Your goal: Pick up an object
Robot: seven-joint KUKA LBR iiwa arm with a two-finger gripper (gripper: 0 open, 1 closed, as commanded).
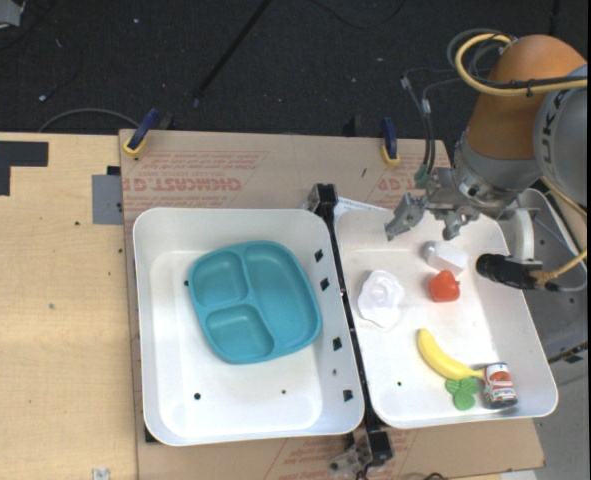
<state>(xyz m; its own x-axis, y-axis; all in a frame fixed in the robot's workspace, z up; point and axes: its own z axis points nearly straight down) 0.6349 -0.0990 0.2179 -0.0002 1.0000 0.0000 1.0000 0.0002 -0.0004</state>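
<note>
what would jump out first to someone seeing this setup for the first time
Probably the teal divided plate, lying alone in the left bin. Next, the bright items in the right bin: a red fruit-like piece, a yellow banana and a small can near the front corner. The claw hovers open over that bin's back edge, holding nothing.
</note>
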